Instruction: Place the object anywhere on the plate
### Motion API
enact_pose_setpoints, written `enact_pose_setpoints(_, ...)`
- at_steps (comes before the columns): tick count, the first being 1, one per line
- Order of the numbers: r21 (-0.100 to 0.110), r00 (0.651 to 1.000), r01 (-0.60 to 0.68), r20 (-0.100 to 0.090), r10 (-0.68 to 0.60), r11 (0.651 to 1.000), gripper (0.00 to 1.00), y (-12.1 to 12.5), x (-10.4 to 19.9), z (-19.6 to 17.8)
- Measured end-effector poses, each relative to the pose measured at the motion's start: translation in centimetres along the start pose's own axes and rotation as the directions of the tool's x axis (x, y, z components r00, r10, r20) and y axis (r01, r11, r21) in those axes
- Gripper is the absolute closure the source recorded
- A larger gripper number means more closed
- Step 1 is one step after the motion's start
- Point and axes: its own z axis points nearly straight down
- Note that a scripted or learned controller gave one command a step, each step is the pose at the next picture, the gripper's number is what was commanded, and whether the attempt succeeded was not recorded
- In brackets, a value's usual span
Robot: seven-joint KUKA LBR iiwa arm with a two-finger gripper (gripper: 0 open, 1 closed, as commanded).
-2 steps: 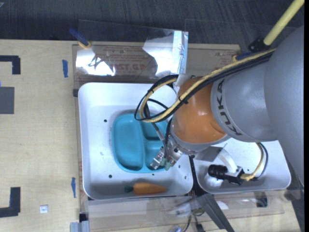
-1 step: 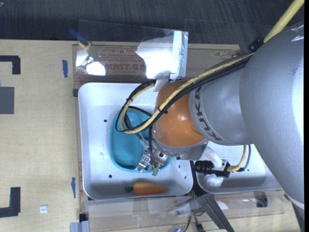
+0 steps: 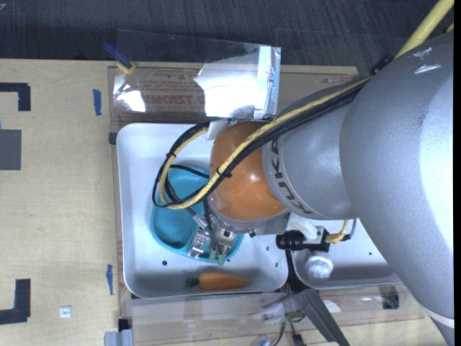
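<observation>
Wooden bench below me bears two white bins. My carrot lies by the left bin's near wall, just beside the blue plate. My gripper hangs over the plate's edge; whether my fingers are parted I cannot tell.

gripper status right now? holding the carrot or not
gripper: cannot be told, it sits over the blue plate; the carrot lies apart in the bin, not held.
</observation>
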Motion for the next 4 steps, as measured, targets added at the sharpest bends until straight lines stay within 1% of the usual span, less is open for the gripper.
enact_pose_setpoints(1, 0.000, 0.998, 0.067, -0.005, -0.067, 0.998, 1.00, -4.7, -2.2, -7.7)
enact_pose_setpoints(2, 0.004, 0.988, 0.153, -0.015, -0.153, 0.988, 1.00, -0.6, -0.6, -2.9)
enact_pose_setpoints(3, 0.000, 0.973, 0.232, -0.005, -0.232, 0.973, 1.00, -6.0, -3.5, -10.3)
enact_pose_setpoints(4, 0.001, 0.943, 0.332, -0.016, -0.332, 0.943, 1.00, -1.7, -0.2, -3.1)
